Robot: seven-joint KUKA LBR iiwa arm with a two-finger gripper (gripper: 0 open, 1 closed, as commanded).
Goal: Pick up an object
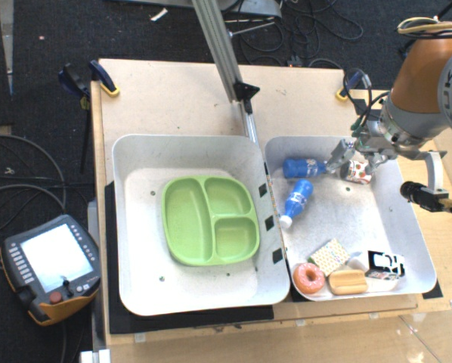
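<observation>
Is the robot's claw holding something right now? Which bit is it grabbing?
It cannot be told. The gripper sits low at the far end of the right white bin, right by a small red-and-white carton, but no grasp on it is clear.

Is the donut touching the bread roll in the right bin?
Touching. The camera view shows the donut pressed against the bread roll, with no bin floor visible between them.

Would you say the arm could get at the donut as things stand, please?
Probably yes: the donut lies uncovered at the right bin's near edge, a sponge and bun beside it, though the tool is at the far end.
</observation>
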